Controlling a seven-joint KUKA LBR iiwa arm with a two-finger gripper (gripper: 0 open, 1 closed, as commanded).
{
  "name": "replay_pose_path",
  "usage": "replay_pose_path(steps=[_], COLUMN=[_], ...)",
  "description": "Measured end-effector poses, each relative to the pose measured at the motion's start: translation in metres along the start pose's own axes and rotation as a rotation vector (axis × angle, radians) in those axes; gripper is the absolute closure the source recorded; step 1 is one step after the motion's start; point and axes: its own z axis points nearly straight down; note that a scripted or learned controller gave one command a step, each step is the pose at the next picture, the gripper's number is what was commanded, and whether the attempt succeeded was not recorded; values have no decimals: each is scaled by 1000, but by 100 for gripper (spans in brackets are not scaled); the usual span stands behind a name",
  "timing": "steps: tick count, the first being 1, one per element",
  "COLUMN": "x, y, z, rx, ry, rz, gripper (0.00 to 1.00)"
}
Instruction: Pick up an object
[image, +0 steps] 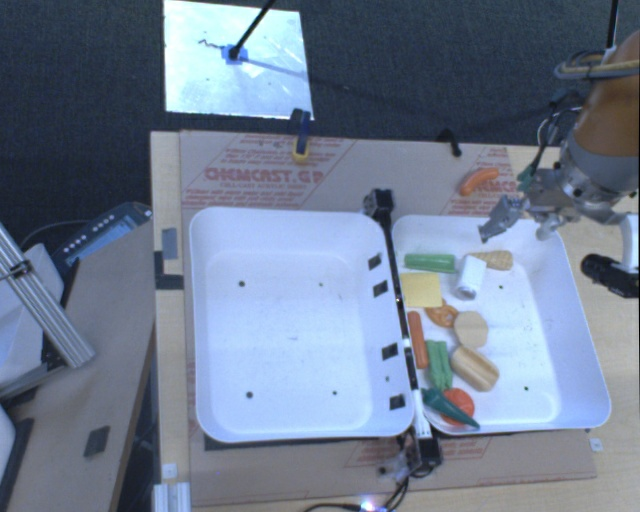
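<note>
Corn piece (493, 260) just below open jaws

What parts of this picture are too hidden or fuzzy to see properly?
- Arm: cut off by the camera view's right edge.
- Red and green toy at the right bin's near corner: partly behind the rim, kind unclear.
- Orange thing on the board beyond that bin: too small and blurred to name.
- Gripper: blurred.

The surface (330, 165), a sheet printed with red lettering, carries two white bins touching side by side: the left bin (290, 320) and the right bin (575, 330). Beyond the right bin's far edge lies an orange toy (478, 180).
</note>
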Motion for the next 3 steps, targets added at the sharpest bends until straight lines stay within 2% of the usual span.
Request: replay_pose_path(steps=[1,2,3], x=[-48,7,7], y=[-91,-52,9], z=[87,175,171], rx=[12,-1,10], ry=[2,0,1], rz=[9,-4,-7], gripper=[0,0,0])
